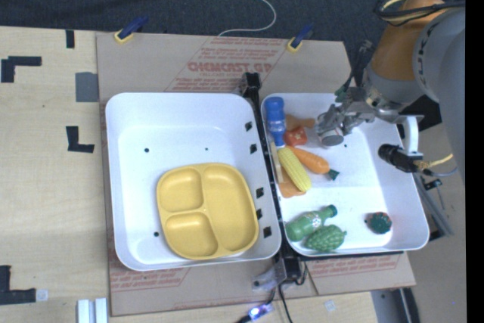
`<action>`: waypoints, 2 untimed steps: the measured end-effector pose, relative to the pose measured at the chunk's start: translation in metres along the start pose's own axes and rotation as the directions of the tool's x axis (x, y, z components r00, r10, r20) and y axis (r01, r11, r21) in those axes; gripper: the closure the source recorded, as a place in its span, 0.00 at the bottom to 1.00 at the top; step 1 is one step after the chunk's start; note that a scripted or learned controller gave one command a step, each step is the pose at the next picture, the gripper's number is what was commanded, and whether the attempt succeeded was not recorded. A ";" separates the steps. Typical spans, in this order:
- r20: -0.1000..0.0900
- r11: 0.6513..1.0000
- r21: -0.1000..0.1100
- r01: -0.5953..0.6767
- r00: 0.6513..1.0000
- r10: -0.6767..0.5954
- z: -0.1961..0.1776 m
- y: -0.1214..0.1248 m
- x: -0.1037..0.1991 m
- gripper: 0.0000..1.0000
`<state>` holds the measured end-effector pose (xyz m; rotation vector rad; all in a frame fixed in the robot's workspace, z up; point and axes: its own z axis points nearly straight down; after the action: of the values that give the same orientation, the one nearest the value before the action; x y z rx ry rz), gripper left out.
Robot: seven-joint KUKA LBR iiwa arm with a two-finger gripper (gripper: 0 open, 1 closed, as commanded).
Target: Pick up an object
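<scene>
Several toy foods lie in the right bin: a blue bottle at its upper left corner, a small red piece just beside it, an orange carrot and a yellow corn cob touching side by side below, a green bottle and a bumpy green piece near the front wall, and a dark red and green piece apart at the front right. The jaws hang low over the bin's upper middle, near the red piece and carrot; whether they are spread or pressed together cannot be told, and nothing shows between them. The arm reaches in from the right, bent downward at the wrist. The left bin holds a yellow divided plate. Both bins sit on cardboard on the table.
</scene>
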<state>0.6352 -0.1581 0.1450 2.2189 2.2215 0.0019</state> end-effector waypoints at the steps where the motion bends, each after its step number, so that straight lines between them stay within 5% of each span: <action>1: 0.000 1.000 0.000 0.001 1.000 -0.001 -0.047 0.001 -0.008 1.00; 2: 0.000 1.000 0.001 0.000 1.000 0.000 -0.081 0.002 -0.007 1.00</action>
<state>0.6368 -0.1651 0.2260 2.2189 2.2227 0.0015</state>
